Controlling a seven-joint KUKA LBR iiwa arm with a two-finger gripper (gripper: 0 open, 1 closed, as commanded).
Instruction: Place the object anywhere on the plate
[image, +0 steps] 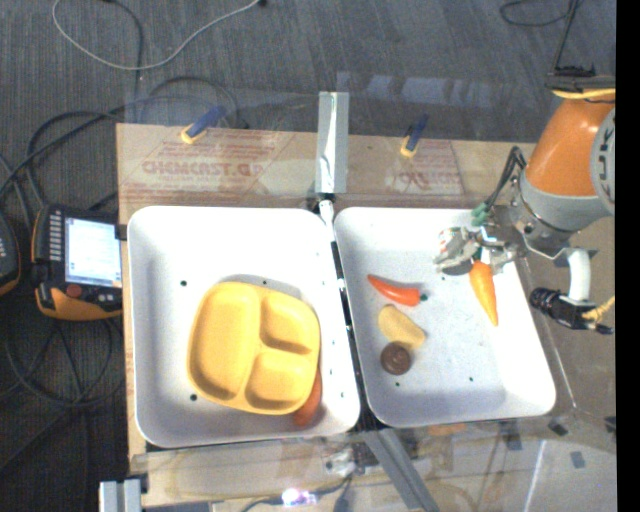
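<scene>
You have the fingers pinched on the carrot's top, so it hangs clear for carrying left of itself to the plate.

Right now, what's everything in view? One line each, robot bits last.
plate: 1, yellow, three compartments, in the left bin
reddish thing: 1, orange-red, poking out from under the plate's near right edge; cannot tell what it is
chilli pepper: 1, red-orange, right bin, left of centre
potato-like piece: 1, pale yellow, right bin, just below the pepper
round piece: 1, dark brown, right bin, touching the yellow piece's lower side
carrot: 1, orange, right bin's right side, tip pointing down, top end at the gripper
bins: 2, white, side by side
handheld controller: 1, orange and black, lit screen, left of the bench
gripper: 1, silver, over the right bin's upper right
arm: 1, grey and orange, from the right
</scene>
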